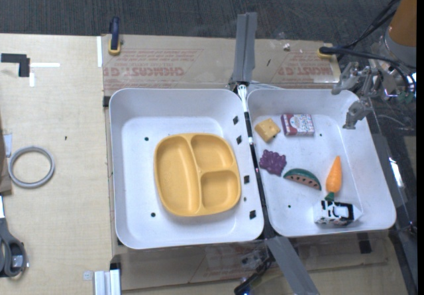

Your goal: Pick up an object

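Near edge of the right bin (377,154) first: the cow (336,213), then the carrot (334,175) with its long axis running roughly near-to-far, and up at the far right rim hangs the end effector (358,103), nothing visibly held, grip unreadable, every candidate lying nearer and left.

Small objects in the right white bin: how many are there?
5: yellow cheese block, red-white box, purple grape bunch, watermelon slice, orange carrot; plus a black-white item, making 6.
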